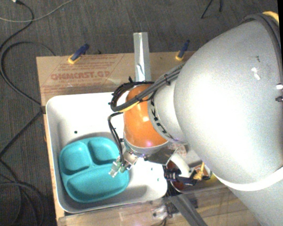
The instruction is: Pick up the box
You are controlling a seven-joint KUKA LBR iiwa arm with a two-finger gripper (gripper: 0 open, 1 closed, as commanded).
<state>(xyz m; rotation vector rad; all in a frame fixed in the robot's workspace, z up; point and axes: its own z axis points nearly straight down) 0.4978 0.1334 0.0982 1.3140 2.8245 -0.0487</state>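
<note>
Reaching in from the right, the grey arm (229, 102) blocks the right bin; its orange band (139, 117) hangs over the left bin (65, 109). The claw (119, 168) sits at the edge of a teal divided tray (90, 168); open or closed, cannot tell. Box location: cannot tell, likely hidden by the arm. The surface is a cardboard sheet (79, 76) with clamps, over dark carpet with cables.

Arm (220, 108) bulk blocks my sight of right bin almost entirely; arm itself cut off at right and bottom edges. Gripper (119, 168) too small, cannot judge finger gap. Small items (183, 173) under wrist partly covered, unidentifiable.
</note>
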